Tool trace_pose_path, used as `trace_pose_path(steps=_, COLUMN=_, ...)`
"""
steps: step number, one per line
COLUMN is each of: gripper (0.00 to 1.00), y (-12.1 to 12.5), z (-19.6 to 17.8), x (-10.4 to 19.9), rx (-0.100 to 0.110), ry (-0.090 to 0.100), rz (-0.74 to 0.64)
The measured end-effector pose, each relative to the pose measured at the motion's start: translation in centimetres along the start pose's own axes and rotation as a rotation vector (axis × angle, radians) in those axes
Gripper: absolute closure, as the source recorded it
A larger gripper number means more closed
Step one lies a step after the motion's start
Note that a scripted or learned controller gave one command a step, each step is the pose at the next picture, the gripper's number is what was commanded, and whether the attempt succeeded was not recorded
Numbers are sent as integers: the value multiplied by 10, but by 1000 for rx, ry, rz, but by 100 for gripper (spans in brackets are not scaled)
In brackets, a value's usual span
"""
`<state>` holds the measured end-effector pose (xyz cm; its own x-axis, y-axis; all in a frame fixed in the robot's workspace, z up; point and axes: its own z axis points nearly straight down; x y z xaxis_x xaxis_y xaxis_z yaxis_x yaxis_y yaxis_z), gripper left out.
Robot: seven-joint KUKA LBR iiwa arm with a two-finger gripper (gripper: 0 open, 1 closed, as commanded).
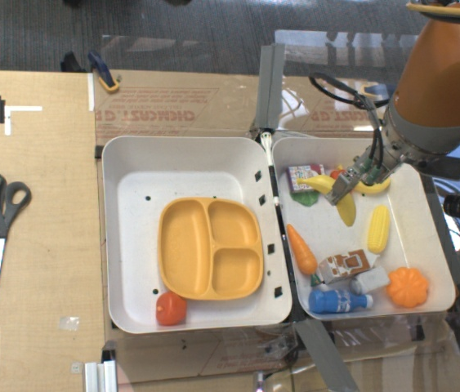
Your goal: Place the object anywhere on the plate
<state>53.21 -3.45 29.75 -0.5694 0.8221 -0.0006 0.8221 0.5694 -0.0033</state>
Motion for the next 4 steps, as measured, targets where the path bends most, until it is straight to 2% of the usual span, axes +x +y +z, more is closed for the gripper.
trace_pose_path(steps=1, gripper=100, y=44, z=107, x=33, rx=0, ry=1, rz=61)
trace_pose_path(steps=2, gripper=100, y=74, z=106, x=76, rx=-1, ry=0, rz=16)
trace_pose_path(steps=3, gripper=100, y=65, z=1, x=136, rx=-1, ry=-1, rz=138)
trace_pose_path(steps=4, gripper=100, y=60, z=-33, x=181, rx=-3, ry=-2, rz=-124)
